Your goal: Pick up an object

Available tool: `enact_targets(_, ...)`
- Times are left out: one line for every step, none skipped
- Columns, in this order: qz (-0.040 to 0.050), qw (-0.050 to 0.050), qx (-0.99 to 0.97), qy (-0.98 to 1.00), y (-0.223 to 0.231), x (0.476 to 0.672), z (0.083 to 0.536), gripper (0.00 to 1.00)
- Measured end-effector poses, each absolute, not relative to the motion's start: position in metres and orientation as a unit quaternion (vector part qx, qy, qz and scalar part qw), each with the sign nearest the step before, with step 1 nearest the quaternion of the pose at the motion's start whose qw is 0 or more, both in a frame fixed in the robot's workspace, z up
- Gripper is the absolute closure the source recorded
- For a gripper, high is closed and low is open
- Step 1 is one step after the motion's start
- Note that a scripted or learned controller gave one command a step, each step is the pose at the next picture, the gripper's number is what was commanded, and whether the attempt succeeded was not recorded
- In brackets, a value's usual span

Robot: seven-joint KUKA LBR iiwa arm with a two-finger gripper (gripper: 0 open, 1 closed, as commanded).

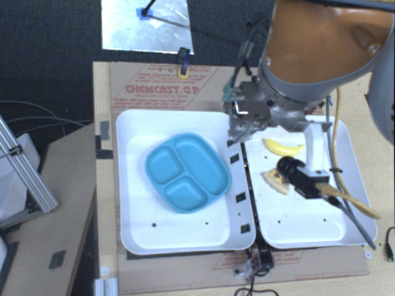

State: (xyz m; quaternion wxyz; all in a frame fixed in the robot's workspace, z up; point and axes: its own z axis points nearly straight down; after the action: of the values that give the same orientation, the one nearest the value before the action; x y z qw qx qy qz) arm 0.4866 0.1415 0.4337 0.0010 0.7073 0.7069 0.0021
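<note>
Altogether one blue plate, one banana, one tan piece; tool state unclear.

The big arm fills the upper right of the frame and hangs over the top of the right bin. A yellow banana and a small tan thing lie in that bin's upper left part. Its lower part is open. In the left bin, a blue plate takes up the middle. There is room along the bottom and left side.
</note>
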Motion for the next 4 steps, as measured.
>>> enact_targets(0.0015, 0.001, 0.706, 0.708, 0.142, 0.487, 0.433, 0.0)
enact_targets(0.0033, 0.001, 0.704, 0.71, 0.198, 0.486, 0.472, 0.0)
enact_targets(0.0029, 0.001, 0.704, 0.71, 0.195, 0.487, 0.481, 1.0)
enact_targets(-0.0052, -0.002, 0.707, 0.708, 0.209, 0.485, 0.357, 1.0)
